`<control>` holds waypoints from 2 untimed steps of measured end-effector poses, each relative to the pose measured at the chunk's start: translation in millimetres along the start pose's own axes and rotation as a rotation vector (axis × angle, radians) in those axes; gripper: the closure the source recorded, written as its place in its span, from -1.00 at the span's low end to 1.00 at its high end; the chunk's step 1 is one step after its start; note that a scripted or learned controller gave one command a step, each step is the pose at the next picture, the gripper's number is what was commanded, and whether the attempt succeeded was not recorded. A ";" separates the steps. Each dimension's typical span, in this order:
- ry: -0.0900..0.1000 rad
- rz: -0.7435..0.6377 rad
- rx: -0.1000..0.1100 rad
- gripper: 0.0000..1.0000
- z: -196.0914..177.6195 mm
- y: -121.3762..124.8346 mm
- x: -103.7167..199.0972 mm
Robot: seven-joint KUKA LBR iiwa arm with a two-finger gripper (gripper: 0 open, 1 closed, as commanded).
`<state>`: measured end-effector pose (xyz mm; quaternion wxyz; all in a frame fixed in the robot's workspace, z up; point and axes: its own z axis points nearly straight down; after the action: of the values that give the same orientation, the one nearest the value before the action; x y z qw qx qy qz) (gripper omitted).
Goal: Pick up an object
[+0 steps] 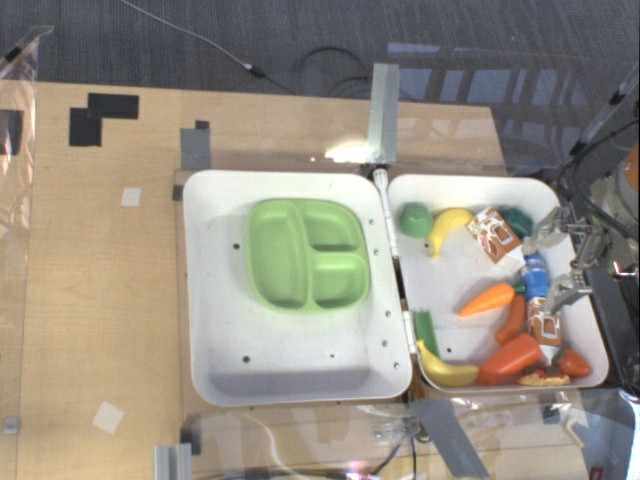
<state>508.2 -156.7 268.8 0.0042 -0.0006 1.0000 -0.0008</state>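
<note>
My gripper (554, 266) hangs over the right side of the right bin (440, 278), its two fingers spread apart and open. A small blue bottle (535, 274) lies just left of the gap between the fingertips; nothing is gripped. Around it lie an orange carrot (487, 300), a brown-and-white packet (545, 324) under the lower finger, and another such packet (495, 234) further back. Red toy vegetables (510, 356) fill the front right corner.
At the back of the right bin sit a green round toy (415, 218), a yellow banana (450, 226) and a dark teal item (517, 218). A second banana (445, 370) lies at the front. The left bin (215, 298) holds a green divided plate (305, 253).
</note>
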 end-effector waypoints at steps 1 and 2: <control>0.012 -0.157 -0.006 -1.00 154.8 27.9 -4.5; -0.003 -0.245 0.000 -1.00 179.3 26.5 -25.9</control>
<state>535.6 -130.4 89.7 0.0055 -0.1226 0.9924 -0.0014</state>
